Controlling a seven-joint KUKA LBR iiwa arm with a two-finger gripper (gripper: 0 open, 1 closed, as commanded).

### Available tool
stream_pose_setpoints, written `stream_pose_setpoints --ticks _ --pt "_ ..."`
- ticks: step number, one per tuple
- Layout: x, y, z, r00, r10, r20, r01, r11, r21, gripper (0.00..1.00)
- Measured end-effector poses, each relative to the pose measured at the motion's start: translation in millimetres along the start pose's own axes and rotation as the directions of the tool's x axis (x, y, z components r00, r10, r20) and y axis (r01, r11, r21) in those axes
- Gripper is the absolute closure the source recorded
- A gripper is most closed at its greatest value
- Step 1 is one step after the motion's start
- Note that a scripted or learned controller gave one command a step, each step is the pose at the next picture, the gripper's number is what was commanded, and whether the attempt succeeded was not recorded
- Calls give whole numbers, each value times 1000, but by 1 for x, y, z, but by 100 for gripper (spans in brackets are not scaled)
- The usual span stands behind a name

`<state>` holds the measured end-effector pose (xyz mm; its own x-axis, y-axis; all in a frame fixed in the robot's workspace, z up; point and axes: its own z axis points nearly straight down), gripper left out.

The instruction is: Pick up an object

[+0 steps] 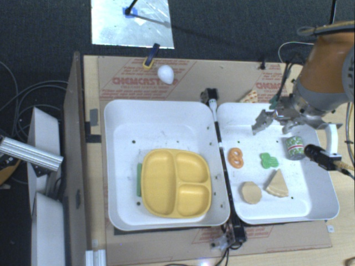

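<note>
White bins, two of them, sit side by side on brown cardboard [183,73] printed with red letters. The view looks down on them at a slant.

The left bin [161,121] holds a yellow plate [176,182] with three compartments, lying toward the near side. A thin green strip [138,179] shows along the plate's left edge, touching it.

The right bin [241,121] holds five small things that could be picked up.
- An orange pretzel [236,158] lies close to the left wall, about halfway down the bin.
- A green piece [269,160] lies to the pretzel's right, apart from it.
- A round tan cookie [250,192] sits nearer the front.
- A pale wedge [277,184] lies just beside the cookie on its right. Whether they touch is hard to tell.
- A small green and white can [294,147] stands toward the right wall, further back than the rest.

The grey arm with its orange band [327,60] reaches in from the right. Its gripper [273,126] is over the far part of the right bin. The two fingers are spread apart and nothing is between them. The can is the closest thing to it, just to its right and a little nearer the front, not touching the fingers.

Beyond the bins, a white egg [166,73] rests on the cardboard. A small blue and yellow item [150,57] lies near the cardboard's far edge. A shiny foil sheet [132,15] lies on the dark floor behind.
</note>
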<state>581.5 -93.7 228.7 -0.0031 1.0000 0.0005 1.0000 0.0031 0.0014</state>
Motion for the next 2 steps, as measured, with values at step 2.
stream_pose_setpoints --ticks 2 --pt "-56 -36 147 1000 3 -1 -3 1000 3 0"
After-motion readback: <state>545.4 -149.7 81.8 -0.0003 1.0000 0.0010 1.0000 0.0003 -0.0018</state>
